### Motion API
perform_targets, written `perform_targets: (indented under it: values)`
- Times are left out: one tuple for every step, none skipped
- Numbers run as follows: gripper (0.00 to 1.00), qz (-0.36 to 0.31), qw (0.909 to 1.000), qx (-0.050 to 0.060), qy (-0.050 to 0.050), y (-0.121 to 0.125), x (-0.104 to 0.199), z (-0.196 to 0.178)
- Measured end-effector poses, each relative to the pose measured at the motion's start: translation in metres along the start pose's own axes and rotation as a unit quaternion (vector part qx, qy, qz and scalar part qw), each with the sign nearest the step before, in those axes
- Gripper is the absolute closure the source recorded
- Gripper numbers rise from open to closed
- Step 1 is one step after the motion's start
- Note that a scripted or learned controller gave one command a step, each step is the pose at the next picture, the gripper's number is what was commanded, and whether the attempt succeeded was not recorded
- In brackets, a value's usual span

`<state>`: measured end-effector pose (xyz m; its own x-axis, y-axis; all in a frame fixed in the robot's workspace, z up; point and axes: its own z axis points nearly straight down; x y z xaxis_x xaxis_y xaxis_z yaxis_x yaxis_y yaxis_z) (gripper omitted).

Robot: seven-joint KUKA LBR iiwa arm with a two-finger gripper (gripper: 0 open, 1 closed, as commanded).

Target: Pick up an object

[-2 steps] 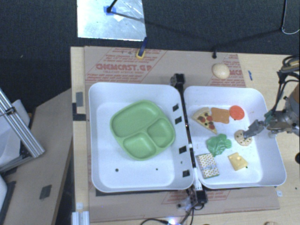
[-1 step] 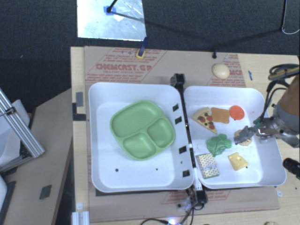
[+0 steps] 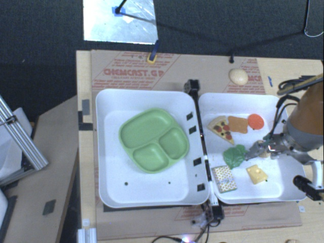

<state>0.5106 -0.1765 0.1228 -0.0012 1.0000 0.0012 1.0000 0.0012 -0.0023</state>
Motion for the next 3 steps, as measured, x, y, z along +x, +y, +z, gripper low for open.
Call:
perform_targets:
  values:
    - [0.0,0.0,1.0,0.0,0.0,0.0,0.0,0.04]
    - [1.0,0.0,1.0,-0.003,-0.001,0.001,0.0,0.028]
    - [1.0,-0.001,1.0,-0.003,-0.002,0.005,-0.009,-0.031]
